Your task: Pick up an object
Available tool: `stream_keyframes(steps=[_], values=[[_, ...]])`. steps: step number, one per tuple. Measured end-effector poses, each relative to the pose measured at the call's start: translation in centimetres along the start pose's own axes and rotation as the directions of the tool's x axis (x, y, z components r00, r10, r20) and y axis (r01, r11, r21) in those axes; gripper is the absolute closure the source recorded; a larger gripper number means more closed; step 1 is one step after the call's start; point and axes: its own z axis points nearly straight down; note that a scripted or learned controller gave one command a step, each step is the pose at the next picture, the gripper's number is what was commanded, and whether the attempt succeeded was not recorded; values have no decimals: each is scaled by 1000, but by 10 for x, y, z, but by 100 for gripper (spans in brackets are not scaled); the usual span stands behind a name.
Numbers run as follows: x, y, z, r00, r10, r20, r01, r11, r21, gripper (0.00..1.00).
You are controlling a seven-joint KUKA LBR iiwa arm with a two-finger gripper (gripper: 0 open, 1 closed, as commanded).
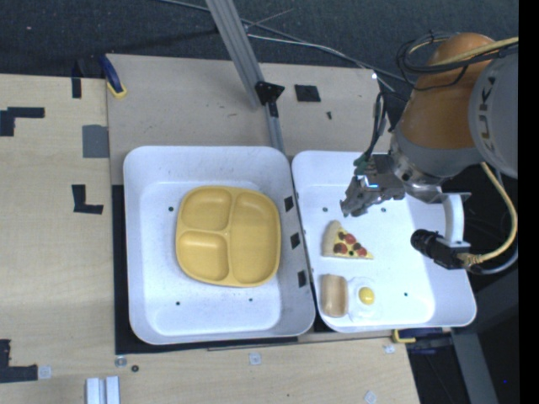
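In the right bin (421,301) lie a pizza slice toy (344,242), a tan bread-like piece (333,295) and a white fried egg toy with a yellow yolk (365,296). My gripper (355,204) hangs over the upper part of that bin, just above and to the right of the pizza slice's tip. Nothing shows between its dark fingers, which look slightly parted. The left bin (152,301) holds a yellow divided plate (227,235).
A grey pole (240,45) slants down from the top to the gap between the bins. Cables loop by the arm's orange band (446,57). A black fitting with a yellow cable (438,248) sits over the right bin's right side. Wooden bench surrounds the bins.
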Motion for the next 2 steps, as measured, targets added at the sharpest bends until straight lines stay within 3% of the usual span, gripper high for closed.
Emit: stream_keyframes(steps=[1,2], values=[[55,-12,13,1000,-1,0,1,1000,1,100],[103,-5,17,1000,-1,0,1,1000,0,100]])
